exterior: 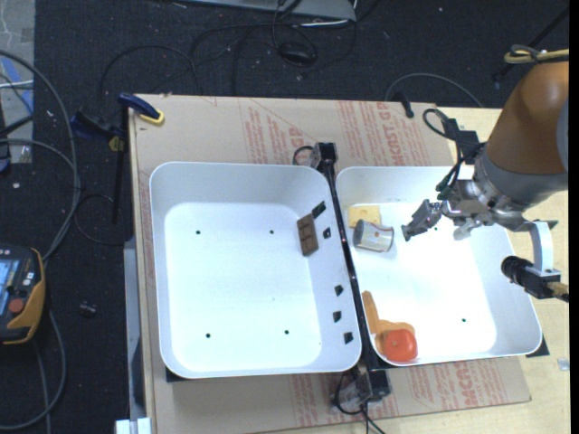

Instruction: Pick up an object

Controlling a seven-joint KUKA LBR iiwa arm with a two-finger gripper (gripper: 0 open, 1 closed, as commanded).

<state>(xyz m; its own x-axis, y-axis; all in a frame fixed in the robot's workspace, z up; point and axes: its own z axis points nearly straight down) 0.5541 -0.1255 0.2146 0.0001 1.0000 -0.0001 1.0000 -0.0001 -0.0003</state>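
The gripper [432, 217] hangs over the right bin [470, 278], fingers apart and holding nothing. Nothing is picked yet. The nearest object, a small grey cup [373, 236], lies just left of the fingertips, not touched.

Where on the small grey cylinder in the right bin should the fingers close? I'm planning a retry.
Judging by its pose, grip the grey cylinder across its round body, coming down from above. It lies on its side beside the yellow block, so closing across its width, clear of that block, looks safest. The end effector is just to its right.
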